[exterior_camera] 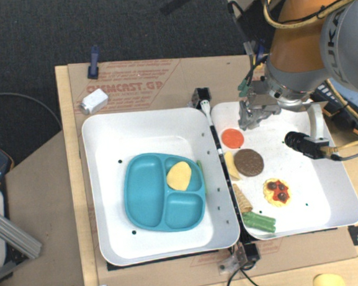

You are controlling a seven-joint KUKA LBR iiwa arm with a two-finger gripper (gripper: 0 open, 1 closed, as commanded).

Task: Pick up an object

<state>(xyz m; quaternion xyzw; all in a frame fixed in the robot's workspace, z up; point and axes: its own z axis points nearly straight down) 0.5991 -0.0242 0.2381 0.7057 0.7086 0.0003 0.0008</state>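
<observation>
Lower right bin [334,213]: green piece [259,221] at the near rim, then a small pizza toy [277,191], brown disc [249,162] and orange-red disc [233,138]. Left bin [107,176]: teal divided tray [152,194] holding a yellow piece [179,176]. Upper right: gripper [250,122] just above the orange-red disc; whether the jaws are apart or together cannot be told.

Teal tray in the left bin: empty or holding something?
Holding something: a yellow piece lies in the upper right compartment of the teal tray; its other compartments show bare teal.
</observation>
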